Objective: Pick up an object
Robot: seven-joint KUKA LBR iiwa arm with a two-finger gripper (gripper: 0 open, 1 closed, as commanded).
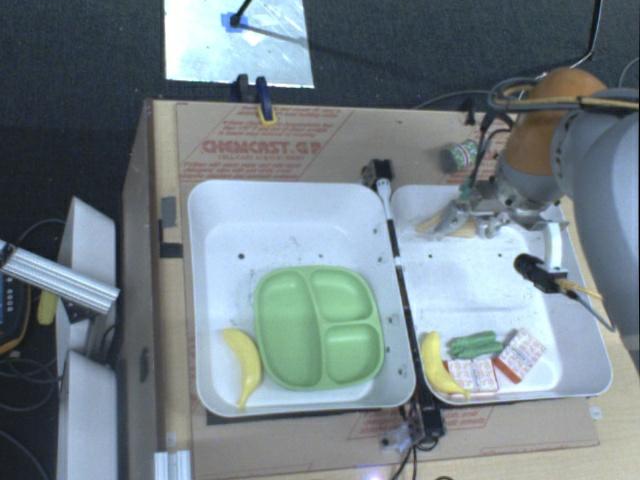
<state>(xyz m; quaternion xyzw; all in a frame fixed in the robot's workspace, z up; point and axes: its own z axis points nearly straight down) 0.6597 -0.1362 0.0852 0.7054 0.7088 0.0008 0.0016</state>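
Gripper [462, 220] low in right bin [590, 363], far corner; whether it is apart or together cannot be told. Nothing visibly lifted: banana [431, 358] and packets [497, 365] lie at the near edge.

A robotics lab: 2 white bins [300, 200] sit on a cardboard-covered bench [270, 138] over dark carpet, with loose cables [600, 13] and a robot arm [590, 158].

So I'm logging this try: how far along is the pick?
Nothing looks picked yet. The tool sits low at the far edge of the right bin, with nothing clearly seen in it. The banana, green piece and small packets lie at that bin's near edge. Left: reaching one, gripping and lifting it.
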